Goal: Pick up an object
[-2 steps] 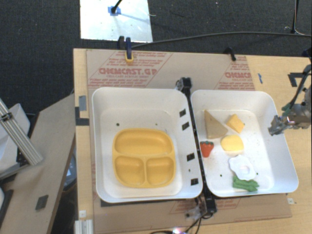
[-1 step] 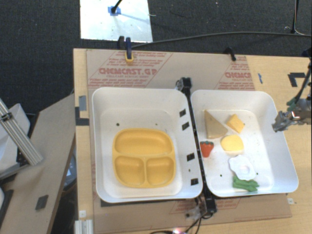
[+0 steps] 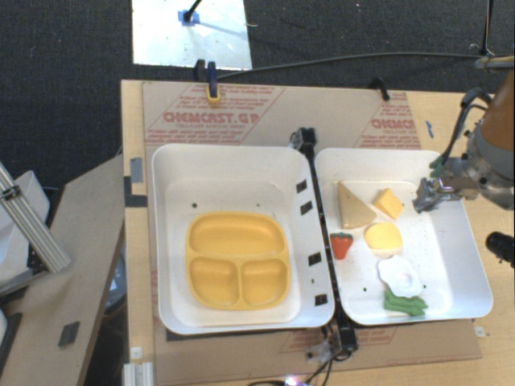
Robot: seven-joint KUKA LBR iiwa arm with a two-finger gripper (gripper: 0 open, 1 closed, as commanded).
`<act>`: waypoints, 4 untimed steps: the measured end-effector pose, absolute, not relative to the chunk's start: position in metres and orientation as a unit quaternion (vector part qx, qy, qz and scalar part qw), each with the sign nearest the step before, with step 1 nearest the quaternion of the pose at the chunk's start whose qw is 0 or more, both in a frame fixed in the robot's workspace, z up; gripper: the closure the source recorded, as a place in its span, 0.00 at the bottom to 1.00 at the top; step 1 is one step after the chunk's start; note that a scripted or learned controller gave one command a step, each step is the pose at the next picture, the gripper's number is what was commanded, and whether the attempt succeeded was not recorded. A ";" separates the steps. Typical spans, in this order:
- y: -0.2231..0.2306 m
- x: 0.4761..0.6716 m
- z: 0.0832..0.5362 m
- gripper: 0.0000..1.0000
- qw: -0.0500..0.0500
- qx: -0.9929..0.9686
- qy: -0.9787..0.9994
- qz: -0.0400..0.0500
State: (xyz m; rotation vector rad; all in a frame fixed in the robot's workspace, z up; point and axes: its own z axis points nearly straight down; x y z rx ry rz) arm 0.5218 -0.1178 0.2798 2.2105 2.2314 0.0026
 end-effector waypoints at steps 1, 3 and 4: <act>-0.064 0.548 0.280 1.00 0.001 0.703 0.711 0.002; 0.035 0.580 0.259 1.00 -0.001 0.704 0.711 0.001; 0.083 0.601 0.239 1.00 0.000 0.704 0.710 0.001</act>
